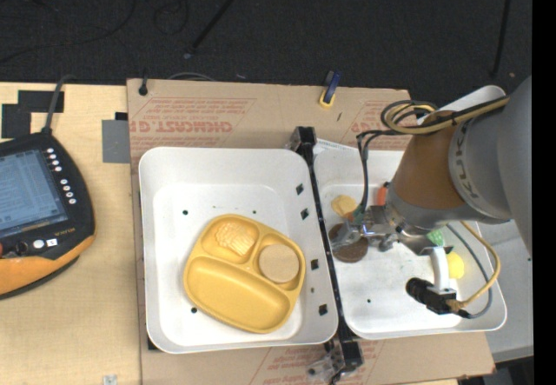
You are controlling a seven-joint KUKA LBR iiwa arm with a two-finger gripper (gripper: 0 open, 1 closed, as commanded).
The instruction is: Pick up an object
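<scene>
My gripper [363,232] is low in the right bin [391,322], near its left wall, under the grey and orange wrist. Just below and left of it lies a brown round object [347,250], touching or nearly touching the gripper. A pale yellow piece [345,203] lies just above the gripper. A small orange item [380,196] sits beside the wrist. A green piece [435,238] and a yellow piece [456,268] lie to the right of the wrist. The arm hides part of the bin floor.
The left bin [174,175] holds a yellow compartment tray [243,275] with a waffle-like piece [231,238] and a tan disc [280,263] in it. A black divider [318,235] separates the bins. A tablet-like pendant [35,209] lies at far left.
</scene>
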